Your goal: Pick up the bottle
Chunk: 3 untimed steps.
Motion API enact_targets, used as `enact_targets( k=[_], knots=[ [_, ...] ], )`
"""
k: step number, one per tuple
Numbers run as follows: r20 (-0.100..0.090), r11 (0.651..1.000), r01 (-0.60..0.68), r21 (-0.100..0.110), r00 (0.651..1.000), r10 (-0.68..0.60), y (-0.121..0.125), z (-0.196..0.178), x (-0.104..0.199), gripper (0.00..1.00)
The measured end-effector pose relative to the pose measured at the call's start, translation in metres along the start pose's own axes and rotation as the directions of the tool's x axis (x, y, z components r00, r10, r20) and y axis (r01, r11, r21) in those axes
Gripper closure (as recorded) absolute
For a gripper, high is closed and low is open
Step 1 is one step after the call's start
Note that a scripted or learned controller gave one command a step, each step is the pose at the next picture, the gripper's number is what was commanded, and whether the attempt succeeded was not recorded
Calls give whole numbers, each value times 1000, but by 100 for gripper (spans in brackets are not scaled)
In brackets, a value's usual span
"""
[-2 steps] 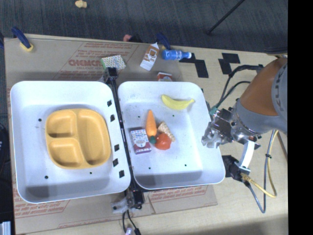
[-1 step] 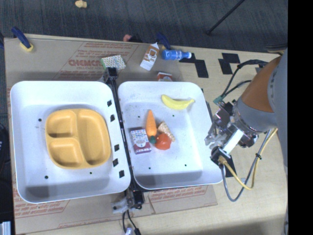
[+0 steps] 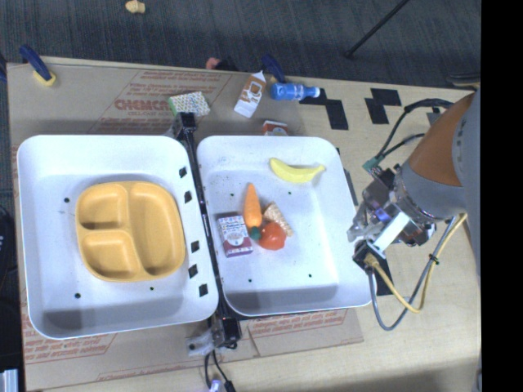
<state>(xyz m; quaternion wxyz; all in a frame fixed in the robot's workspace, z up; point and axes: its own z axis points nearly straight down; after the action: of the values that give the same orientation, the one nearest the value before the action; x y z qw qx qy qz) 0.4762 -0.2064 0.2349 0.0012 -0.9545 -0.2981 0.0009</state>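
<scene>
The bottle (image 3: 292, 91) is small and blue with a pale cap. It lies on its side on the bench behind the right bin (image 3: 327, 280), outside both bins. My gripper (image 3: 369, 240) hangs at the end of the grey arm over the right bin's right rim, well in front of and to the right of the bottle. Nothing is visibly held in it.
In the right bin lie a banana (image 3: 296, 170), a carrot (image 3: 252, 206), a tomato (image 3: 273, 236) and a red carton (image 3: 234, 235). A yellow divided plate (image 3: 131, 229) sits in the left bin (image 3: 41, 300). A small carton (image 3: 251, 94) and a green packet (image 3: 189, 103) lie near the bottle.
</scene>
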Motion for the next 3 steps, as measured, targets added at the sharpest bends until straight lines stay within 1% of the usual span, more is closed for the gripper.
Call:
enact_targets(
  k=[1,2,3],
  knots=[
    [2,970,-245,5,970,245,3,22,-3,100],
    [1,940,-341,2,940,341,4,19,-3,100],
    [0,922,-387,0,922,387,4,15,-3,100]
  ],
)
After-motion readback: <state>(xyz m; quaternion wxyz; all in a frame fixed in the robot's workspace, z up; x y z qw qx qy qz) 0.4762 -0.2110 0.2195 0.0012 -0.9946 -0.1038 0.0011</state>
